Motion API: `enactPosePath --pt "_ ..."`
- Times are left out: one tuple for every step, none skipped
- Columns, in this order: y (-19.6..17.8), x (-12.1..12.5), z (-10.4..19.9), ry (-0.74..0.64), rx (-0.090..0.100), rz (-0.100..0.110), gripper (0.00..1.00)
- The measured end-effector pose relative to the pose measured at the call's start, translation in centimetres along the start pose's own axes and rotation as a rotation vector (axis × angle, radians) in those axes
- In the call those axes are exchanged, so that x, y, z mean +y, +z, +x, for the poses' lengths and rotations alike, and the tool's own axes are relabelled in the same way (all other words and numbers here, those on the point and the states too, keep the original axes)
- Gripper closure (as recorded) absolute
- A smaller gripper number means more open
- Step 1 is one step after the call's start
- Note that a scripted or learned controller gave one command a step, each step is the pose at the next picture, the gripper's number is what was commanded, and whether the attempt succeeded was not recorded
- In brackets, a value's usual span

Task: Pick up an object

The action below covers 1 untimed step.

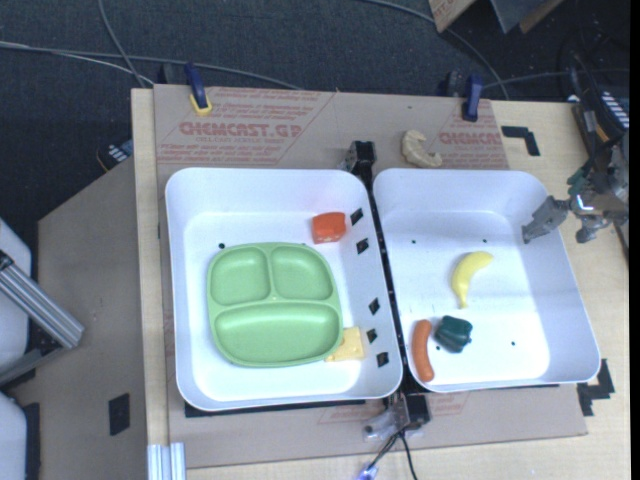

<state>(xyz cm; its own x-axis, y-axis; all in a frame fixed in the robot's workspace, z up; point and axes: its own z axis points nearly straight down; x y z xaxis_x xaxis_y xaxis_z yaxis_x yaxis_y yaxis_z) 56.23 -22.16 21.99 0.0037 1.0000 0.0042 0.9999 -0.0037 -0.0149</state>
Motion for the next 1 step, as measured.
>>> enactPosePath --pt "-0.83 0.29 0.09 -0.004 -0.004 -0.014 0.00"
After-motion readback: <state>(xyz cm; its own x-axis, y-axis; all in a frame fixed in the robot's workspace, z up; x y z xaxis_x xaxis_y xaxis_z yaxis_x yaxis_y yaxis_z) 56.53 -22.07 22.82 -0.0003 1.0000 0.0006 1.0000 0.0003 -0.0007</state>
